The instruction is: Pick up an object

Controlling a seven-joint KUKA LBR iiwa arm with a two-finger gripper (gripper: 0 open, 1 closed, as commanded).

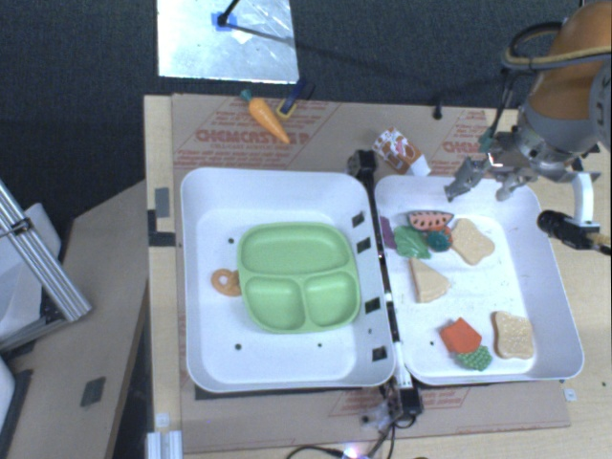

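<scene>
nothing is lifted yet: the tool hangs spread and bare above the watermelon slice, grasp still ahead.

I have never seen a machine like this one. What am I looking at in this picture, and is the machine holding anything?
The single picture comes from a camera fixed above a bench, looking down at a slant. The grey machine with an orange band at the right is a robot arm; its two-finger gripper hangs open above the far edge of the right white bin, with nothing between its fingers. That bin holds toy food: a watermelon slice, pale bread-shaped pieces and green leafy pieces. The left white bin holds a green divided plate and a small brown pretzel. A toy carrot lies behind the bins.
</scene>
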